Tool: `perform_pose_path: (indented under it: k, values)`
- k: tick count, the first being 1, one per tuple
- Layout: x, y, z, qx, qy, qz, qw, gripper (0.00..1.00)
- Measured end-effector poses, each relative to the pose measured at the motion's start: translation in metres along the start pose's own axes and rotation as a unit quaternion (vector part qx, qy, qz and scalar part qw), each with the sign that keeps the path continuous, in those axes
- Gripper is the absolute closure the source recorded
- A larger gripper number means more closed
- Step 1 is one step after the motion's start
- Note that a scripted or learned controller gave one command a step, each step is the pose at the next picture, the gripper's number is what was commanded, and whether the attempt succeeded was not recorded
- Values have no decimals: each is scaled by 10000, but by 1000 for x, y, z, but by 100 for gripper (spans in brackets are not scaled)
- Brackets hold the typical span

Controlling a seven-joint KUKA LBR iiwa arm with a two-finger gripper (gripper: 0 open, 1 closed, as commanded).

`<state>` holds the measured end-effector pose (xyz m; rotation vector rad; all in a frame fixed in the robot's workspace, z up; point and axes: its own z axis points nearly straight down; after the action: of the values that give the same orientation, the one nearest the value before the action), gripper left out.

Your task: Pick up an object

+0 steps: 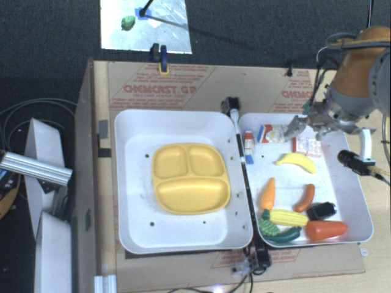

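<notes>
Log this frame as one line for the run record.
arm: over right bin far end | gripper: near red-white packet, holds nothing visible | banana: untouched | left bin: yellow tray

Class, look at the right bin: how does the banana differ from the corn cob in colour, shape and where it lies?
The banana is plain yellow; the corn cob is yellow with a green husk end. The banana curves; the corn cob runs straight. The banana lies mid-bin, apart from other items; the corn cob lies near the front among other pieces. Both lie flat.

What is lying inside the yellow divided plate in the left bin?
Nothing visible lies in the yellow divided plate; its three compartments show bare yellow surface. The plate rests flat in the left bin, and the bin floor directly beneath it is covered, so that part cannot be seen.
</notes>
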<state>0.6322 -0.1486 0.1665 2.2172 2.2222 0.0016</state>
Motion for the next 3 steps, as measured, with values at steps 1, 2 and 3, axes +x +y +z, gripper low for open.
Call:
perform_pose_path:
  k: [1, 2, 3]
  values:
    - [8, -63, 35, 15, 6, 6, 10000, 0]
    - [-3, -108, 43, 10, 2, 7, 10000, 0]
    - [-22, -130, 73, 13, 4, 10, 10000, 0]
